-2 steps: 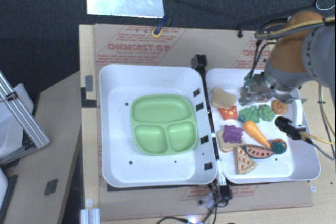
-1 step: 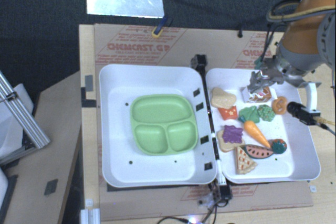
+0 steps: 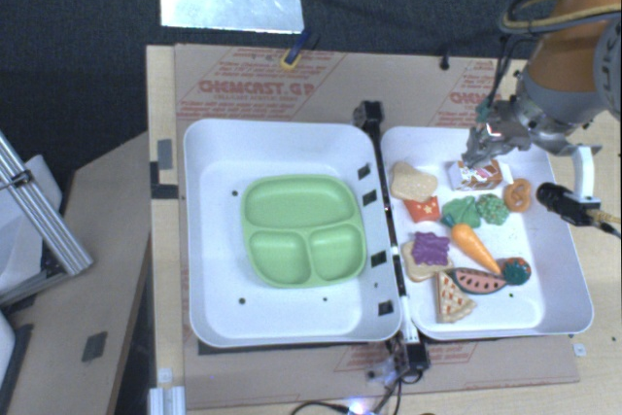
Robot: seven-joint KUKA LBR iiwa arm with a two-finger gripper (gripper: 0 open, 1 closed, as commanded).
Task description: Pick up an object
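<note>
The right bin (image 3: 564, 301) holds several toy foods: a bread slice (image 3: 413, 181), a red piece (image 3: 424, 208), green broccoli (image 3: 465, 211), an orange pretzel (image 3: 518, 194), a carrot (image 3: 474, 248), toast with purple jam (image 3: 428, 253), a watermelon slice (image 3: 478, 281) and a pizza wedge (image 3: 451, 298). A small red-and-white packet (image 3: 480, 176) lies at the back of this bin. My gripper (image 3: 479, 154) hangs low right over that packet, at or just above its top edge.
The left bin (image 3: 209, 209) carries a green three-compartment plate (image 3: 299, 230). A black divider strip (image 3: 379, 209) runs between the bins. The arm comes in from the upper right above the right bin's far corner.
</note>
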